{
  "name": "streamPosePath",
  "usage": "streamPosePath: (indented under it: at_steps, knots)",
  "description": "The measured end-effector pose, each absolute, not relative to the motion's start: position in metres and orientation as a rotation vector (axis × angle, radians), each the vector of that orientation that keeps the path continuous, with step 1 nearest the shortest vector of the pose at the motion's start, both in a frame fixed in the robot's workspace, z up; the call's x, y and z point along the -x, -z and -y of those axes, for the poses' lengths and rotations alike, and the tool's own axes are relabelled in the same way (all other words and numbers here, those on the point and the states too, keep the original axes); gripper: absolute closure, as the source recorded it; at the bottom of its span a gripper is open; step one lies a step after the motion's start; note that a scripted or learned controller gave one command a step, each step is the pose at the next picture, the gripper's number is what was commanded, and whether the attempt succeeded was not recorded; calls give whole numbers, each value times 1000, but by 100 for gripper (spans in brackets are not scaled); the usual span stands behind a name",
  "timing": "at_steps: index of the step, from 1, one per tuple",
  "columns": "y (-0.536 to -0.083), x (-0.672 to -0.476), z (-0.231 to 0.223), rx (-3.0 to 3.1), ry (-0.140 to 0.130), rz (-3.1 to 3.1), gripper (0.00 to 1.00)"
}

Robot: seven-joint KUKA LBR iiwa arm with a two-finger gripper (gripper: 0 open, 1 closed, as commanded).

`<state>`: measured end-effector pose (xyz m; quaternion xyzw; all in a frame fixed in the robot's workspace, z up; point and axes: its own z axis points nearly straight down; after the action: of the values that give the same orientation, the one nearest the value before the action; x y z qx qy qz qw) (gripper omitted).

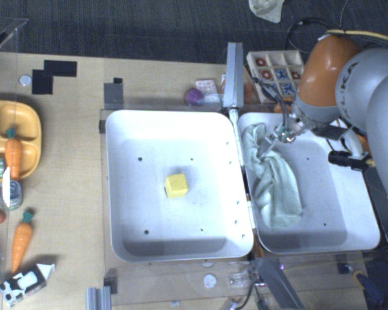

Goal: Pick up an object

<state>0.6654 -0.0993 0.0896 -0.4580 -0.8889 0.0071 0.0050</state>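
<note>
In the right bin point(349, 231) a pale cloth point(275, 186) lies crumpled along the wall shared with the left bin, its long axis running from near edge to far edge. At the cloth's far end the gripper point(276, 139) pinches a fold between closed fingers; no writing is legible on it

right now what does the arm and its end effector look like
The arm is bulky, rounded and grey, with a glossy orange band above the wrist. Thin dark cables loop over its top. The end effector is small, slim and metallic, far narrower than the arm.
</note>
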Motion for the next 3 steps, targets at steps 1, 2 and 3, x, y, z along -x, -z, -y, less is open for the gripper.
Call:
streamPosePath:
  at_steps: [1,2,3]
  knots:
    - [-89,-665,99,1443,-21,2779,0]
    - [-103,-671,96,1449,-2,2803,100]
    - [-226,-672,113,1307,7,2873,100]
